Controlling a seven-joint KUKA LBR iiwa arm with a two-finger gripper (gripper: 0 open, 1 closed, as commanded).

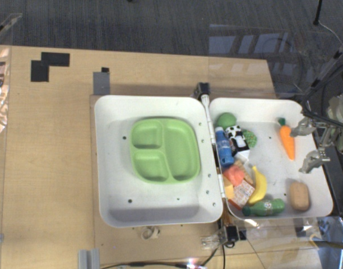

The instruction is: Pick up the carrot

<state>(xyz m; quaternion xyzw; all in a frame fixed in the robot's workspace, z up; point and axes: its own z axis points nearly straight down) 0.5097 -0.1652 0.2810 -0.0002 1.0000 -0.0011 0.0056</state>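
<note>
Gripper hung open, empty; carrot just beside it, looked light, rigid, smooth—best pinched across thick orange middle.

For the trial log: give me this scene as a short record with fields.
target: carrot, lying in the right bin near its right wall
gripper: gripper just right of the carrot, fingers open, holding nothing
left bin: left bin holds a green divided plate
other items, right bin: banana, potato, blue bottle
</note>
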